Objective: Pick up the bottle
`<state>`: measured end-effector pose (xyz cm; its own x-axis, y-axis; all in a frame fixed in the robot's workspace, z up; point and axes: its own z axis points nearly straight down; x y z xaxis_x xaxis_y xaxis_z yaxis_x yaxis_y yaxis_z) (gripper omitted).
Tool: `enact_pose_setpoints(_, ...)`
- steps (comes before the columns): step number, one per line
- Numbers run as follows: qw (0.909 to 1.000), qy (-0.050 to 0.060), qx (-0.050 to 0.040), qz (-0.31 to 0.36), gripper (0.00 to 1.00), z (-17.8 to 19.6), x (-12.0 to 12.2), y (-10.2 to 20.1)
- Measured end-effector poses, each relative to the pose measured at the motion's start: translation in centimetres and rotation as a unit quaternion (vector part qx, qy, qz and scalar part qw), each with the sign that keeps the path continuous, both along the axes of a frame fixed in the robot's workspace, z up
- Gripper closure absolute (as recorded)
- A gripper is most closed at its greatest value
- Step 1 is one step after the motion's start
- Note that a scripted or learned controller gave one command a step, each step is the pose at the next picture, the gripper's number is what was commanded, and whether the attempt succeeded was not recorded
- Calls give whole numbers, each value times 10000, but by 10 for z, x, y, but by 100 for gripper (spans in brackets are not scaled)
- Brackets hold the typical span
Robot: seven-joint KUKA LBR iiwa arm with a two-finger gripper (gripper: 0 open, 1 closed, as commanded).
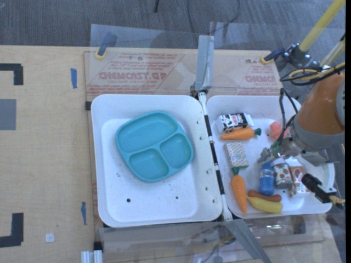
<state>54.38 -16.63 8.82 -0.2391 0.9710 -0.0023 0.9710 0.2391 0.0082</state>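
The gripper [272, 155] hangs just above the blue bottle [267, 179] near the right bin's [249, 215] front edge. I cannot tell its state. Crowded toys could make it miss.

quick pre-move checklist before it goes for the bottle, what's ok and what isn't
1. Bottle located: the blue bottle lies in the right bin, near its front. ok
2. Gripper placement: the gripper is over the right bin, just behind the bottle. ok
3. Finger state: blurred against the clutter. cannot tell
4. Bottle held: nothing visibly between the fingers. not ok
5. Room around the bottle: a small carton lies right beside it, with a banana and a sausage just in front. not ok
6. Left bin: the teal plate sits well away from the arm. ok
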Motion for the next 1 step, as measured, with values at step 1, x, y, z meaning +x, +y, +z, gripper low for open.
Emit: enact_pose_setpoints(1,10000,26,-4,-65,100,101,33,41)
